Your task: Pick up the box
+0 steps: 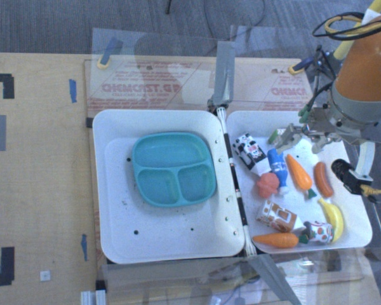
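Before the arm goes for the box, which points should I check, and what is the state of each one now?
1. Box in view in the right bin: ok.
2. Box top uncovered: ok.
3. Room around box: not ok; a carrot lies close by its near side.
4. Hand above box: not ok; it is over the bin's far part.
5. Hand holds nothing: cannot tell.

Teal plate in left bin (three compartments)
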`<state>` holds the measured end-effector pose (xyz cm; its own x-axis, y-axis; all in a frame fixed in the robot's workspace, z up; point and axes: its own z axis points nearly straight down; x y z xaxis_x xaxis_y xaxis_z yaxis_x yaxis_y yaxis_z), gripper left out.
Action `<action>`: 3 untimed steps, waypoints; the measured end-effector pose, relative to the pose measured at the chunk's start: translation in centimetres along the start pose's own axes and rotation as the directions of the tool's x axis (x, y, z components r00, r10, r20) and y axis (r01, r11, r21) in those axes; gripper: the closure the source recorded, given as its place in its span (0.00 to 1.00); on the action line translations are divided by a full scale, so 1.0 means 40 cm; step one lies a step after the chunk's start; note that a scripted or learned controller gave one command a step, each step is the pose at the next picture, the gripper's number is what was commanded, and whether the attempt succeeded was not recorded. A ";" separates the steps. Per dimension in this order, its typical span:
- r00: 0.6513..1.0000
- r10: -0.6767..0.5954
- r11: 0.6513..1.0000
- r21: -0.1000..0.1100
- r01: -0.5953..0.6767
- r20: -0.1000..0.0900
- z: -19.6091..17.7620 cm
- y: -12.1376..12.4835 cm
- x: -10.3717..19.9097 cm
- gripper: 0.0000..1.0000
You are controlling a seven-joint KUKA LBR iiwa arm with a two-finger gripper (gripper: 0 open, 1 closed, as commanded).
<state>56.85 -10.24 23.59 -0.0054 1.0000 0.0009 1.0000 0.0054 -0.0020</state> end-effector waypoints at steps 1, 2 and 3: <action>0.989 -0.146 0.989 -0.002 0.146 0.001 0.309 -0.071 0.019 0.00; 0.991 -0.133 0.991 -0.011 0.133 0.004 0.276 -0.067 0.001 1.00; 0.998 -0.058 0.998 -0.003 0.058 0.002 0.005 -0.014 0.138 1.00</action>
<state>56.27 -4.72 23.40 -0.0632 0.9980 -0.0006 0.9980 0.0632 0.0010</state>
